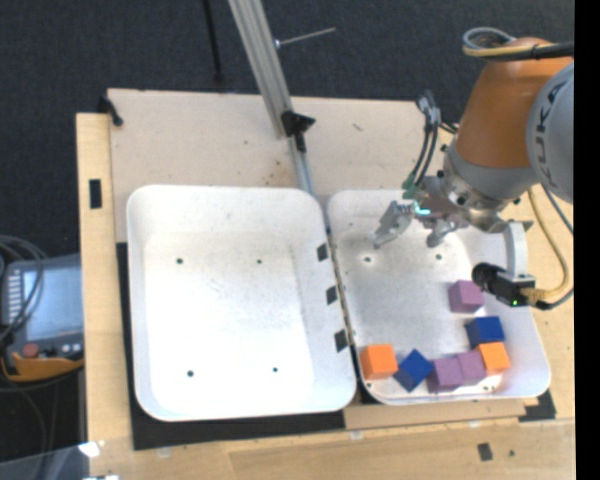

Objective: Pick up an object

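Several small blocks lie in the right bin: an orange block at the near left, a blue block beside it, purple blocks along the near wall, an orange block, a blue block and a purple block further right. My gripper hangs over the far part of the right bin, its two fingers spread open with nothing between them. It is well away from the blocks, up and to their left.
The left bin sits beside the right one. A slanted metal rail reaches down to the gap between the bins. A black cable fitting hangs off the wrist above the purple block.
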You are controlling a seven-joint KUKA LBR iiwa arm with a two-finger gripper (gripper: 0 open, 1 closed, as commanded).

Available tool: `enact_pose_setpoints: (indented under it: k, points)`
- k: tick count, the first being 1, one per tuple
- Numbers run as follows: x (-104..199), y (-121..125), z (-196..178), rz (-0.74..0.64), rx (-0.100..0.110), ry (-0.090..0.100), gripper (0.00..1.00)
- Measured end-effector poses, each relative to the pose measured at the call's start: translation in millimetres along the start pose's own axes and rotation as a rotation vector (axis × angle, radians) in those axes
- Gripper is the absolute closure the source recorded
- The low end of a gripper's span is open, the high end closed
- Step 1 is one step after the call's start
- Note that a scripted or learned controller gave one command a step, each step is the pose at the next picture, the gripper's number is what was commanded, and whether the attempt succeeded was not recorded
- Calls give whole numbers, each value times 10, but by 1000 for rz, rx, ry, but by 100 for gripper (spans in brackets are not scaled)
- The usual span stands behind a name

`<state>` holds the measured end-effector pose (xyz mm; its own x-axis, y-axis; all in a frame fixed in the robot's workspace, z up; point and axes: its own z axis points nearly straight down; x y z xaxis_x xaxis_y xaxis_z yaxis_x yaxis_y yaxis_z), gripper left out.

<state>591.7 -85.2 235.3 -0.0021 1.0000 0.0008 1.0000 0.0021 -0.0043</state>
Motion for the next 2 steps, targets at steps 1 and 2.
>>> enact_pose_setpoints:
  k: [1, 2]
  points:
    - [-2, 9, -25, 2, -5, 0, 0]
    - [-24, 40, 401, 6, 0, -2, 0]
